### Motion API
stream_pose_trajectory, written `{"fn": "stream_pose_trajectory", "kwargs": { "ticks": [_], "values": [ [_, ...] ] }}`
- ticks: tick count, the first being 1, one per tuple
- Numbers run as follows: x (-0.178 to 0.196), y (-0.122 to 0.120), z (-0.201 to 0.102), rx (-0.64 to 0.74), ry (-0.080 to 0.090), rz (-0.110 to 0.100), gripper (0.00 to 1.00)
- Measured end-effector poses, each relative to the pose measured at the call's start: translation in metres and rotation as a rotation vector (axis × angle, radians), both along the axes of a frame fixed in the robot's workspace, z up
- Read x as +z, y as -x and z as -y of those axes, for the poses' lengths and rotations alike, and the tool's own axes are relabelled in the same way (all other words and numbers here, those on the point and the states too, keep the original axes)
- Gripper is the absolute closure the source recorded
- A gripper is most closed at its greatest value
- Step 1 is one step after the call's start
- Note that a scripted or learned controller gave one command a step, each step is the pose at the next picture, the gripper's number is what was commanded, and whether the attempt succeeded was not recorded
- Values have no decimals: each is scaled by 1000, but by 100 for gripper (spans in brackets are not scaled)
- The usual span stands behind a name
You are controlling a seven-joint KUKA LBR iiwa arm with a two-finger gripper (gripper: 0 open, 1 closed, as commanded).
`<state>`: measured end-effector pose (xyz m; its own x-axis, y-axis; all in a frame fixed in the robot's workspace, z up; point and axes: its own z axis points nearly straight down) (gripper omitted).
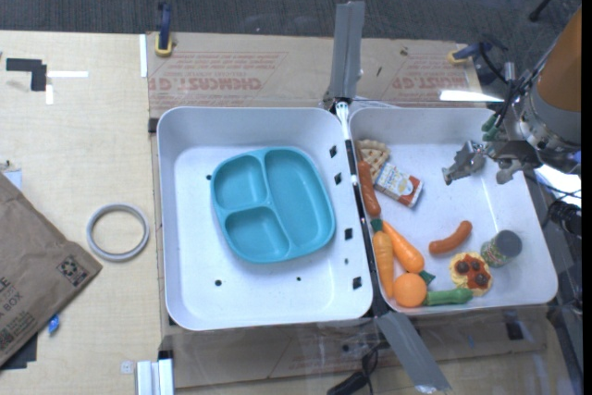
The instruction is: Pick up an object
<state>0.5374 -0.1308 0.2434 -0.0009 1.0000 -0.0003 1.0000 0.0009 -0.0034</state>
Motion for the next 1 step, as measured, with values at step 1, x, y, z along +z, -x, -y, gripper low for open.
{"fn": "stream_pose_trajectory", "kwargs": {
  "ticks": [1],
  "values": [
    [-152,42,21,109,-1,3,0]
  ]
}}
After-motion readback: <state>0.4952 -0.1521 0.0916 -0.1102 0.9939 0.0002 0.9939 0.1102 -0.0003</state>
